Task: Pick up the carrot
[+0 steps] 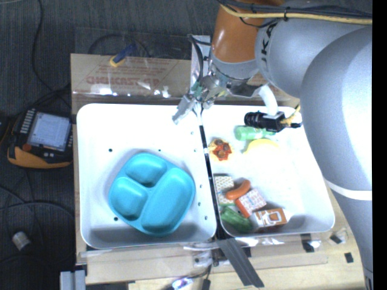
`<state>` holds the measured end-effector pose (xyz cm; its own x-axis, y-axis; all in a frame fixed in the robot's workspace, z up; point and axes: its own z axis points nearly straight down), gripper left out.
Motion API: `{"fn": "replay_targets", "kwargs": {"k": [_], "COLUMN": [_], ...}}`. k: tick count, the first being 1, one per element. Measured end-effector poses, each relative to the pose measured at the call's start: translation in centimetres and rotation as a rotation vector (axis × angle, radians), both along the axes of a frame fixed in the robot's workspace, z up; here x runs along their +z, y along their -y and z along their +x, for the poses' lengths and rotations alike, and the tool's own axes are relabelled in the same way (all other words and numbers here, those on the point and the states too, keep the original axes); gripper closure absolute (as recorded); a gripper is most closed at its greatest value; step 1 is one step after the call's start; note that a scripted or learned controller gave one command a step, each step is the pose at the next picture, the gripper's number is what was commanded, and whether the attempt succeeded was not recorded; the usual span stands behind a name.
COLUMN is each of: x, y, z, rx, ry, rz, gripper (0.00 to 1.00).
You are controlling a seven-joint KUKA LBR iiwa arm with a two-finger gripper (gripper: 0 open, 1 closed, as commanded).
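1. Grey metal fingers of the gripper [188, 104] stand apart, with nothing between them, hanging over the far end of the divider between the two shallow white bins [91, 162].
2. Well below and to the right of the fingers, in the right bin, an orange, stubby carrot [237, 190] lies on a heap of small packets [260, 213].
3. A blue plastic compartment tray [151, 192] sits below and left of the fingers.
4. Judging from this, nothing is grasped yet: the reach to the carrot, the closing and the lift all remain.
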<state>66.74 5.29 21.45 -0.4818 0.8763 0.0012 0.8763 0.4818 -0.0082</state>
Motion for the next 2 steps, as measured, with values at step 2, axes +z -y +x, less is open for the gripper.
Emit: {"fn": "replay_targets", "kwargs": {"k": [2], "x": [-3.4], "y": [14.2], "z": [-2.3], "rx": [-0.139], "ry": [0.0], "rz": [0.001], "gripper": [0.0]}}
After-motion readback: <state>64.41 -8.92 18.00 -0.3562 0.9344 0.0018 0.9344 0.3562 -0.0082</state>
